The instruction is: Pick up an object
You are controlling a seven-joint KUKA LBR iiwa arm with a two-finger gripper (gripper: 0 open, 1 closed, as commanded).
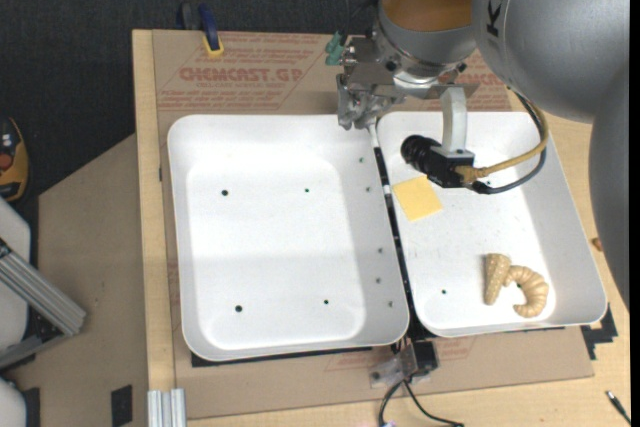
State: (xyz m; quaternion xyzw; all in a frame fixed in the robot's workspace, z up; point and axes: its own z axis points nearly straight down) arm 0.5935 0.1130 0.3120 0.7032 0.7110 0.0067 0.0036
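A single fixed camera is looking down at a slant from above the table [250,60], taking in both white bins — the left bin [185,215] and the right bin [570,225] — side by side. It is sitting fairly near, so the arm [560,5] — entering from the right — is looming large across the upper corner.

Cheese slice [417,198] and croissant [516,283] in the right bin [570,215], beside the left bin [200,215].

Both bins [270,245] look like smooth, faintly glossy white plastic on a matt brown cardboard sheet [260,65], the yellow block [417,199] looks matt and spongy, and the tan piece [515,283] at five o'clock looks rough.
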